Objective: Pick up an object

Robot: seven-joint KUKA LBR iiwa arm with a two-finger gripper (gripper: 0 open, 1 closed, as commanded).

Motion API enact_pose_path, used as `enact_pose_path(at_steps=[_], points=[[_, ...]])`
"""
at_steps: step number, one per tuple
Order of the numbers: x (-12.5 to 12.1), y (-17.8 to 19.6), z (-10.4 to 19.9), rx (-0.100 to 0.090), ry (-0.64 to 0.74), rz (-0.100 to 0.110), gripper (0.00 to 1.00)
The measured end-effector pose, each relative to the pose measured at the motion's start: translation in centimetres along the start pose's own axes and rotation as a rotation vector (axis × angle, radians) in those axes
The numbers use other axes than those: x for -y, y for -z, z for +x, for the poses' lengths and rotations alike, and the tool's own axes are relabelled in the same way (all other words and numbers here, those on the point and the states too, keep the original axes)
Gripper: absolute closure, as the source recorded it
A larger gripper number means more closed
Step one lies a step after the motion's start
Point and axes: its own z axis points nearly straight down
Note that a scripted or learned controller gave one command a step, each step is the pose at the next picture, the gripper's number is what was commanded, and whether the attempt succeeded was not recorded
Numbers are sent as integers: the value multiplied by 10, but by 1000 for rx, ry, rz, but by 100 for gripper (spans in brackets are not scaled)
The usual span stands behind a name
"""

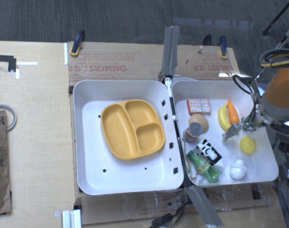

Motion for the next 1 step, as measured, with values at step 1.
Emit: enact_pose_path(at_steps=[1], points=[[0, 10, -1, 3, -3, -2, 100]])
